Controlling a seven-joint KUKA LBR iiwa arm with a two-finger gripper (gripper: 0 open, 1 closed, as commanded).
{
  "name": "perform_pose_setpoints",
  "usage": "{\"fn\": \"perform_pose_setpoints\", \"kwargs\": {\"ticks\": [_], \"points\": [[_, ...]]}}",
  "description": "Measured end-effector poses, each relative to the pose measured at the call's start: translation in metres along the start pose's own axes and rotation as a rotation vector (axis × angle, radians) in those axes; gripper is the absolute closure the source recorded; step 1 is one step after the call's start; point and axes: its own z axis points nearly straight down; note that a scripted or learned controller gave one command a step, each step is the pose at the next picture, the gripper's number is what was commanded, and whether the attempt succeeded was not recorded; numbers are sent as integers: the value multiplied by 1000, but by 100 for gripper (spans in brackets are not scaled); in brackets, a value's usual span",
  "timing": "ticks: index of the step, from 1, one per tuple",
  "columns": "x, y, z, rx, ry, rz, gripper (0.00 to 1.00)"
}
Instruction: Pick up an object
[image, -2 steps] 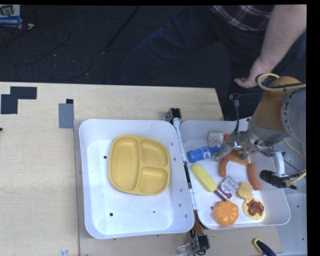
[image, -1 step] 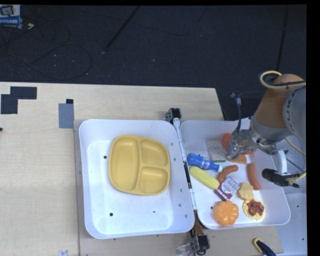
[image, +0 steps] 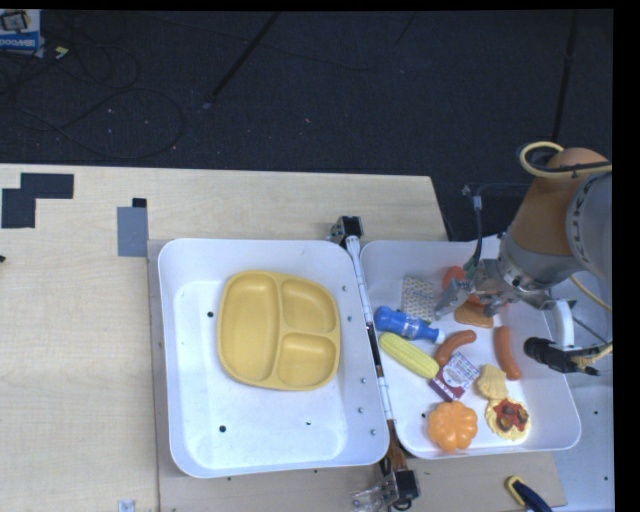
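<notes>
The robot's gripper (image: 468, 290) hangs low over the right bin (image: 560, 425), its grasp impossible to make out. The left bin (image: 190, 440) carries a yellow divided plate (image: 278, 330); the right holds an orange pumpkin (image: 452, 425), corn cob (image: 410, 355), blue bottle (image: 405, 324) and sausages (image: 507, 352).

The end effector (image: 468, 288) partly hides an orange toy (image: 474, 314), fingers indistinct

A pale wood-grain surface (image: 80, 330) carries 2 dark grey rectangular patches near its far left edge, one stepped (image: 35, 198) and one upright (image: 131, 230), while beyond it lies a dark, speckled floor (image: 300, 90) crossed by thin black cables (image: 240, 55) under even light.
</notes>
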Motion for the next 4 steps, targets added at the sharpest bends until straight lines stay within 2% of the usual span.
{"fn": "perform_pose_setpoints", "kwargs": {"ticks": [1, 2, 3, 4], "points": [[-10, 28, 10, 0, 1, -6, 0], [-10, -25, 10, -1, 1, -2, 0], [49, 25, 0, 3, 2, -2, 0], [20, -29, 10, 0, 0, -1, 0]]}}
